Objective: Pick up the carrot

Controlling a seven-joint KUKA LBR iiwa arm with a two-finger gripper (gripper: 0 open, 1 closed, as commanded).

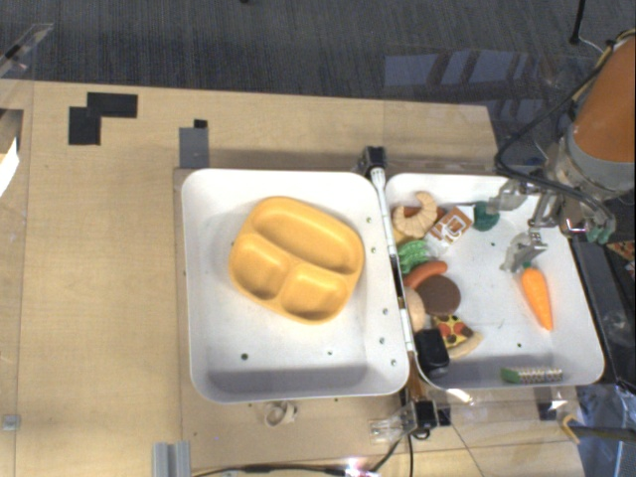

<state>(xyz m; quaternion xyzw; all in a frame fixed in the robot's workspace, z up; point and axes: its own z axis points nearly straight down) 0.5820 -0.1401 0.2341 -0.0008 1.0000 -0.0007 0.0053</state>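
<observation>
The carrot [538, 297], orange with a small green top, lies lengthwise on the floor of the right bin [497, 351], near its right wall. My gripper [524, 253] hangs from the grey arm with the orange band [606, 117] at the upper right. Its tip sits just above and to the left of the carrot's leafy end. Nothing is visibly held in it.
Toy food is piled along the right bin's left side: a croissant [415, 213], a sausage [426, 271], a brown cookie [438, 294], a pizza slice [460, 334]. A teal piece [485, 216] lies near the gripper. A yellow divided tray [296, 257] sits in the left bin [214, 356].
</observation>
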